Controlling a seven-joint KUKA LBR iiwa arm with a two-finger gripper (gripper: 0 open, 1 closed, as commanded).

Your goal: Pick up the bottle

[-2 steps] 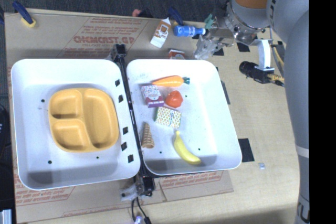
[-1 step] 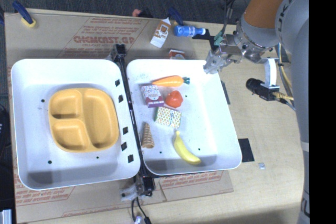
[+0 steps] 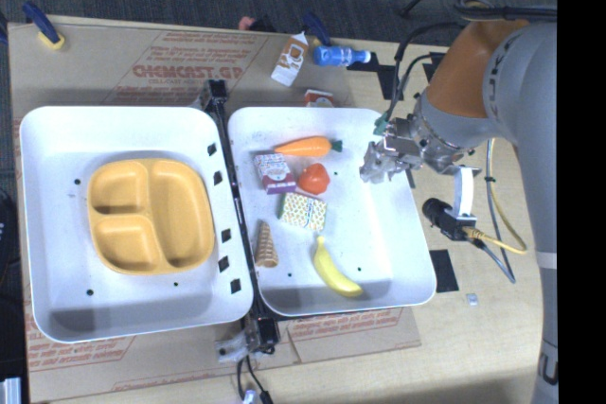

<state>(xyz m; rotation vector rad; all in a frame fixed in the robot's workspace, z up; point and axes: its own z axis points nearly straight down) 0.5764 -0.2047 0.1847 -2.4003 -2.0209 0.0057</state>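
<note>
The bottle (image 3: 341, 57), blue and on its side, lies on the counter (image 3: 142, 61) behind the right bin (image 3: 398, 251), outside it. A small carton (image 3: 291, 59) lies just beside it. The gripper (image 3: 377, 162) hangs over the bin's right part, well apart from the bottle; whether its jaws are wide or narrow cannot be told. The bin holds a carrot (image 3: 305, 147), tomato (image 3: 313, 178), banana (image 3: 334, 269) and cone (image 3: 265, 245). A yellow tray (image 3: 151, 213) sits in the left bin (image 3: 47, 203).

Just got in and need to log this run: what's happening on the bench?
A grey arm reaches in from the right, its gripper hovering over the right edge of the right bin. That bin holds a carrot, tomato, banana, cone and small boxes. The blue bottle lies on the cardboard behind the bins, untouched. The left bin holds a yellow divided plate.
</note>
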